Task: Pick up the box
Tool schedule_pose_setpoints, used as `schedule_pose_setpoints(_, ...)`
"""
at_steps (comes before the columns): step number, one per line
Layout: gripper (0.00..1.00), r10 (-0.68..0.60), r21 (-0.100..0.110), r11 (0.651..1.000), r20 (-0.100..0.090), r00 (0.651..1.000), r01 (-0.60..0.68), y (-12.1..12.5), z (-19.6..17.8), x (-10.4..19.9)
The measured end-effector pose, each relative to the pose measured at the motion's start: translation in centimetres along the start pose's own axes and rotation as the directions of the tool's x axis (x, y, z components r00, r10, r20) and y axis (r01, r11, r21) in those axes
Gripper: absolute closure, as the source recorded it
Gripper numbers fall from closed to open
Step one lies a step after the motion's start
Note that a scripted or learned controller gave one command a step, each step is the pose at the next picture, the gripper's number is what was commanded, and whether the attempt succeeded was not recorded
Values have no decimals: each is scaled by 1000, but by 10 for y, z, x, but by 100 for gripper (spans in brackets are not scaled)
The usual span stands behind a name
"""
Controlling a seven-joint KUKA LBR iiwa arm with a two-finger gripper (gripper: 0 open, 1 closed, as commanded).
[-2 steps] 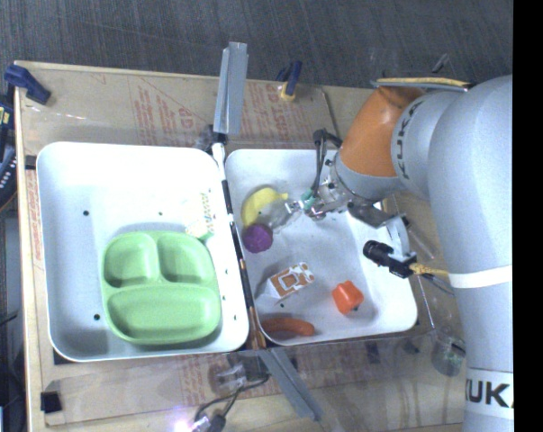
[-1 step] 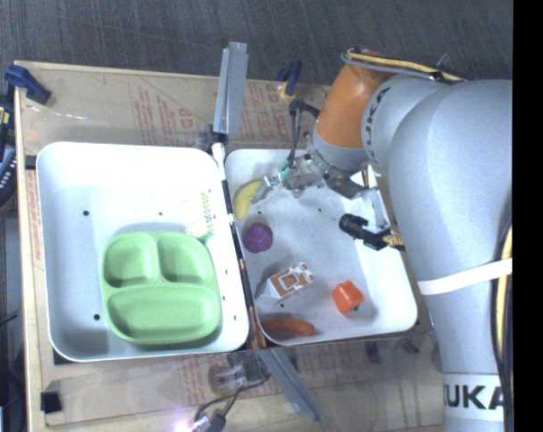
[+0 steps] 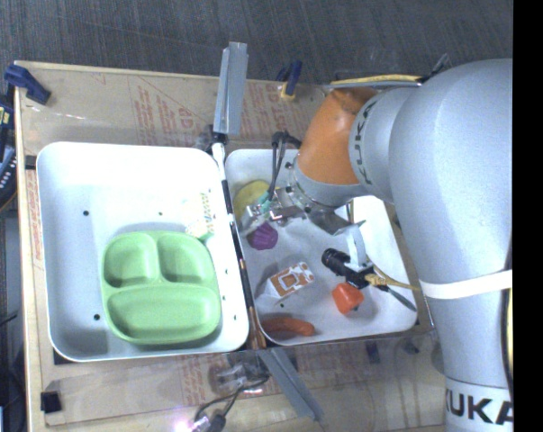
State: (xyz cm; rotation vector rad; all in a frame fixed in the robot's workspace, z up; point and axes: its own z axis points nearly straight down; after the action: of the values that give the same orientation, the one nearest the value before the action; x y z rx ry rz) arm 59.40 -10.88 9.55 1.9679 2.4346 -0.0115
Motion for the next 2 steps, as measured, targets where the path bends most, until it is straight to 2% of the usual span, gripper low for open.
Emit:
schedule_pose_setpoints(1,0,143,7,990,-14,990,-142,-97,-23,-2)
schedule_pose_setpoints(2,0,77,6,997,-15,997,-77,-37,5,-24)
